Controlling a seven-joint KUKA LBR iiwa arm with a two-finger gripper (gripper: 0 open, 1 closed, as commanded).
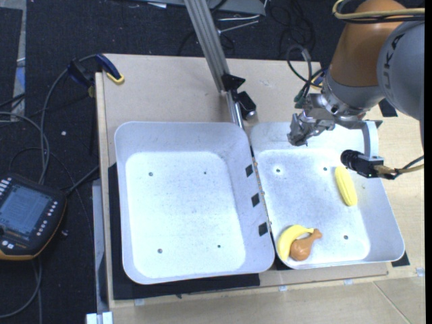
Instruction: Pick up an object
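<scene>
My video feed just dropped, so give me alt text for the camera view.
The gripper hangs over the far edge of the right bin, which holds a corn cob, a banana and an orange drumstick near its front; the three items lie apart from the gripper. The left bin sits beside it.

You cannot make out the fingers of the hand (299,138): it is a small dark cluster over the far rim of the right bin (378,245), too small to read. The arm (378,46) runs off the right and top edges, so you see just its wrist end. The yellow banana (289,236) is partly covered by the orange drumstick toy (302,247) lying against it. The handheld controller (25,213) is cut off at the left edge.
</scene>
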